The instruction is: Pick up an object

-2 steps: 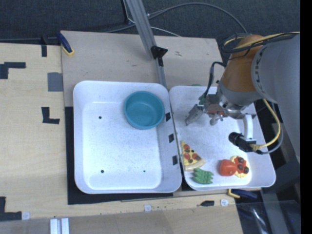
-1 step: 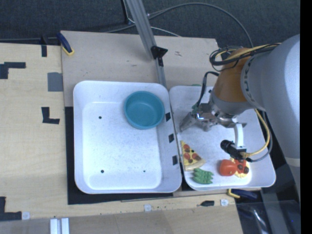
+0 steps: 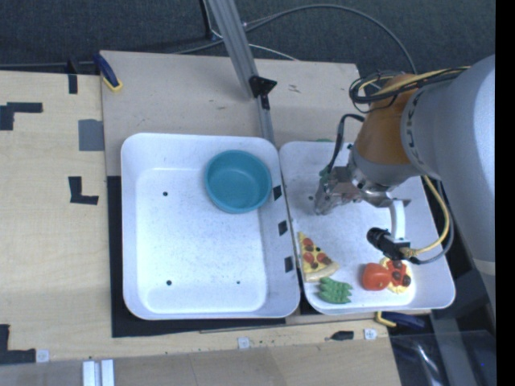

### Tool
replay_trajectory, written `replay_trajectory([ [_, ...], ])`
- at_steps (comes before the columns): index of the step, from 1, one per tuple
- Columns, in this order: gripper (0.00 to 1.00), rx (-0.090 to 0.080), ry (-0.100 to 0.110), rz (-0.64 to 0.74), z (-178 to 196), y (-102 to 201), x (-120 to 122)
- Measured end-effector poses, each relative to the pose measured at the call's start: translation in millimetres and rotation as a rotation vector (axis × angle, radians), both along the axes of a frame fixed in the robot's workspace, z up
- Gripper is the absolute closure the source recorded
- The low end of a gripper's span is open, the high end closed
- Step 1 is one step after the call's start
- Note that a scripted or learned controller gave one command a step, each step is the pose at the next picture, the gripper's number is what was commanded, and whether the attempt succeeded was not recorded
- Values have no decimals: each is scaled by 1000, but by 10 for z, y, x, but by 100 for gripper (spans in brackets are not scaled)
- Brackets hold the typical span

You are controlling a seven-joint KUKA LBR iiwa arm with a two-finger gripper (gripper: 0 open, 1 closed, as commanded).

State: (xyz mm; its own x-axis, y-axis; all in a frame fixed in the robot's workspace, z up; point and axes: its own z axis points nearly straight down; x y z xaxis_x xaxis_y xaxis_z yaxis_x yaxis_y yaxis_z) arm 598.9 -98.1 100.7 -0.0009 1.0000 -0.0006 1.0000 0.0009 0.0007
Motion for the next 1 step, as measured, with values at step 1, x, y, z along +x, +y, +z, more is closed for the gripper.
replay_trajectory([
  [1, 100, 0, -2, -1, 418, 1, -12],
])
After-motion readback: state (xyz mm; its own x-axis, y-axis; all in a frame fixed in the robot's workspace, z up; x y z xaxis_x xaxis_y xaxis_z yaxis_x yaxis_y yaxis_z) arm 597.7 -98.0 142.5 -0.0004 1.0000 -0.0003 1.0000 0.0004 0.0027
